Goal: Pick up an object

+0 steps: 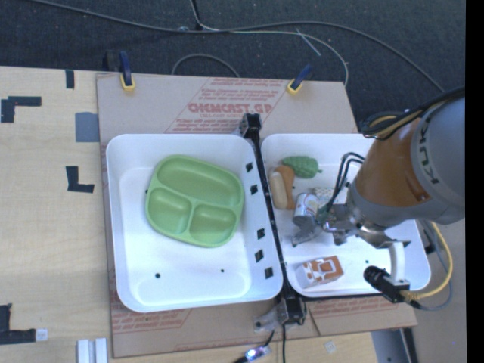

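Silvery metallic object [305,205] sits in the right bin [340,141], left of centre, just beside the gripper [318,224]. Arm [408,169] reaches in from the right, wrist low over the bin, orange band above it. Gripper sits at the object's lower edge; whether it is open or closed cannot be told, and no object shows between its tips. Orange-tan cylindrical item [283,187] lies next to the divider, green leafy toy [301,165] above it, small orange-and-white packet [322,269] near the front wall. Left bin [125,225] holds a green compartment plate [194,200].
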Motion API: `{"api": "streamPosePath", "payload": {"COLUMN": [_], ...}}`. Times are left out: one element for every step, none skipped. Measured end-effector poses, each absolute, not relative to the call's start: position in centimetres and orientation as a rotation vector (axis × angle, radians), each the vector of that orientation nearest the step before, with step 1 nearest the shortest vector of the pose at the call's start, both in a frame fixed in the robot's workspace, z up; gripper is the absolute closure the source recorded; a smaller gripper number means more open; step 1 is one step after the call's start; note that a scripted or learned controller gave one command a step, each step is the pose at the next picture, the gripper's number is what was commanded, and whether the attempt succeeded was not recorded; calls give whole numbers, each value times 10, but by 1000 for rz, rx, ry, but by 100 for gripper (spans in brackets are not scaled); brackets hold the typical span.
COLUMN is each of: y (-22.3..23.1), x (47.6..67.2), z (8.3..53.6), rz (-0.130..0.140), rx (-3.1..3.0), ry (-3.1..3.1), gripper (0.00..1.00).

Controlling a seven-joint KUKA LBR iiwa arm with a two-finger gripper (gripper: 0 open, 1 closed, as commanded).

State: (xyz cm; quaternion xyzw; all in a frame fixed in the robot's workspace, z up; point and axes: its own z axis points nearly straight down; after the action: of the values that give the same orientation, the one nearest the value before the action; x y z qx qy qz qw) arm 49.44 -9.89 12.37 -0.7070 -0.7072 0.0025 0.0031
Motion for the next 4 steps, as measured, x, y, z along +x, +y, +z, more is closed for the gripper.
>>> {"api": "streamPosePath", "payload": {"y": [-99, -99, -103, -99], "x": [494, 495, 504, 500], "z": [83, 95, 150, 194], "rz": [3, 1, -3, -3], "rx": [-2221, -2221, -2222, -2220], "ry": [-2221, -2222, -2225, -2225], "gripper": [0, 100, 100, 100]}}
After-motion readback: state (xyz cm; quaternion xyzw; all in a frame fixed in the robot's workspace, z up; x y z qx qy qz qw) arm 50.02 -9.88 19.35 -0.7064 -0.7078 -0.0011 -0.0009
